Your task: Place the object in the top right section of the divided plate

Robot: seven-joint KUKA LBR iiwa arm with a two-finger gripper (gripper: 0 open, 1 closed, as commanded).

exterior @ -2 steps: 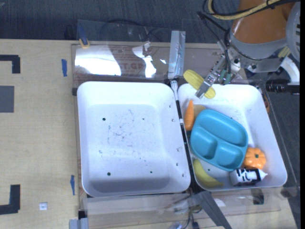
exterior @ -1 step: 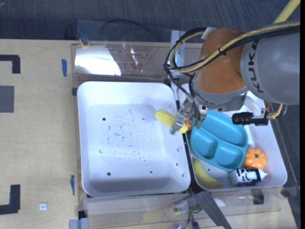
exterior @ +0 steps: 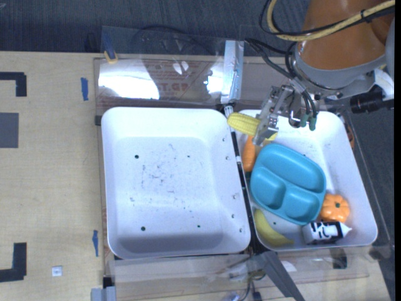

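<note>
A blue divided plate (exterior: pixel 288 184) lies tilted in the right bin (exterior: pixel 354 168), its sections bare. A yellow corn cob (exterior: pixel 243 123) rests at that bin's far left corner, against the rim. My gripper (exterior: pixel 269 123) hangs over the bin's far end, its tip right at the cob's right end and just above the plate's far edge. I cannot make out whether the cob is held. An orange carrot (exterior: pixel 249 154) lies between the cob and the plate's left side.
A small orange pumpkin-like toy (exterior: pixel 336 208) sits by the plate's near right corner, a white and black object (exterior: pixel 323 231) in front of it. A yellow banana (exterior: pixel 269 228) pokes out under the plate's near edge. The left bin (exterior: pixel 169 180) stands alongside.
</note>
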